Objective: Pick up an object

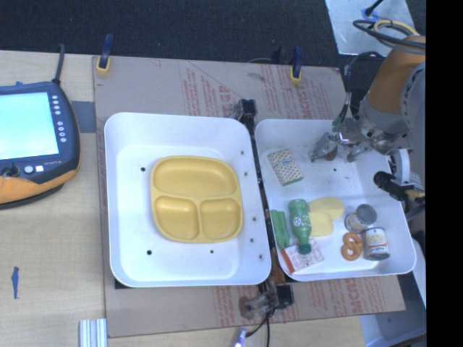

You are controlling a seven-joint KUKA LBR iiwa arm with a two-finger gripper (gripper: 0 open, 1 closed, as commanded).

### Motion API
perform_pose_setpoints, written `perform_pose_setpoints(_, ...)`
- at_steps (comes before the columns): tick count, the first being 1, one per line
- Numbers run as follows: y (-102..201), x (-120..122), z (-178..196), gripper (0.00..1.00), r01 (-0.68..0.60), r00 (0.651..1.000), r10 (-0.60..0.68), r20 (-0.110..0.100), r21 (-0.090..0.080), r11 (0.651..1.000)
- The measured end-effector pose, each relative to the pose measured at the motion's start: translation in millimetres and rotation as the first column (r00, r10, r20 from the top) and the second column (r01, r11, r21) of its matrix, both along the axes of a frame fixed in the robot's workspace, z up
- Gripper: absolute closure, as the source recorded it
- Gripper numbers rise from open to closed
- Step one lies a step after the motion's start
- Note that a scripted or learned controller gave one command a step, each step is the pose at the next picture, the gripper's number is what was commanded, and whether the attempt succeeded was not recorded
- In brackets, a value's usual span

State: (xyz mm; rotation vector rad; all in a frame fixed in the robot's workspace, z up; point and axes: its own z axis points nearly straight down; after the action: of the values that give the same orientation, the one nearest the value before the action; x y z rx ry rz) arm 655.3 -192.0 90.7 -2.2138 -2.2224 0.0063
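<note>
You are at the approach step: nothing is lifted yet. Your gripper [334, 147] hangs over the far part of the right bin [318, 272], its fingers spread open with nothing between them, and no object lies directly under it. The next move, as I judge it, calls for choosing one target, shifting nearer over it and lowering until the fingers straddle it.

The candidates all sit in the right bin. A patterned packet [285, 166] lies just left of the gripper and stands apart from the rest, so it looks the easiest. Nearer you, a green bottle [299, 225] lies beside a yellow piece [325, 213], with a red-edged card [300, 259] under the bottle's near end. At the near right are a small can [375, 242], a round tin [363, 216] and an orange pretzel shape [352, 246], crowded together.

The left bin [123, 194] holds a yellow divided tray [196, 197].
</note>
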Motion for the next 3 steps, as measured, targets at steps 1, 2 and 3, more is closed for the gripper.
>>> perform_pose_setpoints(1,1.7,1.0,1.4,0.0,-0.001,1.0,0.001,0.002,0.001,1.0)
perform_pose_setpoints(2,-13.3,1.1,8.4,0.0,0.001,1.0,-0.001,0.004,0.0,1.0)
perform_pose_setpoints(3,-4.5,0.8,1.6,0.0,0.001,1.0,-0.001,0.003,0.001,1.0)
